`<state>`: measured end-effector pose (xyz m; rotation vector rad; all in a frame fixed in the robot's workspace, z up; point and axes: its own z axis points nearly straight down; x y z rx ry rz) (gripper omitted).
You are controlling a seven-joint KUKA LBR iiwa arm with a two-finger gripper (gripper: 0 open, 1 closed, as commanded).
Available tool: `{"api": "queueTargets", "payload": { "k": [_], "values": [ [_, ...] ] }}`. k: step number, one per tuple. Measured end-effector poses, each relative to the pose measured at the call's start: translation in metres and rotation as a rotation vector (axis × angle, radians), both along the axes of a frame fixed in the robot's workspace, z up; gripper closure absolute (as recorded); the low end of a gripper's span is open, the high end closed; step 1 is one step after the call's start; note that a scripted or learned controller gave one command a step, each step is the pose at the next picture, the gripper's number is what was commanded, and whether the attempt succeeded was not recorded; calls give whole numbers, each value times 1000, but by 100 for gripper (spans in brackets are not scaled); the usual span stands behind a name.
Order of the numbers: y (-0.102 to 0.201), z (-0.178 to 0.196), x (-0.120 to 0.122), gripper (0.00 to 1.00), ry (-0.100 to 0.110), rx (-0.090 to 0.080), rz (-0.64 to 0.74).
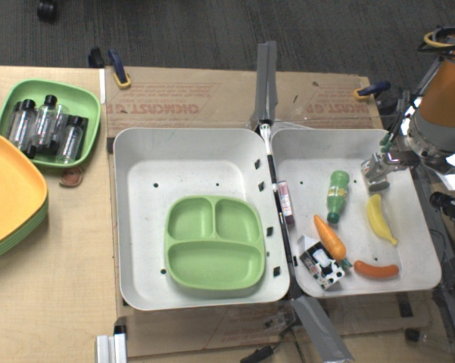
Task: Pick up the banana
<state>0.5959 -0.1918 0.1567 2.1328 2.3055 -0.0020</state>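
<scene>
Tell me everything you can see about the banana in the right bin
The banana is a small yellow one, smooth and glossy like a plastic toy, gently curved. It lies flat on the floor of the right bin, near that bin's right wall, running from upper left down to lower right. Nothing appears to touch it: the green bottle lies to its left, a red-orange sausage-like toy below it, and the gripper sits just above its upper end.
</scene>
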Motion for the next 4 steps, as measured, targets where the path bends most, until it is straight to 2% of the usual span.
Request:
{"api": "queueTargets", "payload": {
  "k": [1,2,3,4],
  "values": [
    [63,33,40,100,-1,-1,174],
    [108,35,63,100,-2,-1,464],
    [89,23,7,100,0,1,839],
    [157,82,39,100,-3,0,1203]
  ]
}}
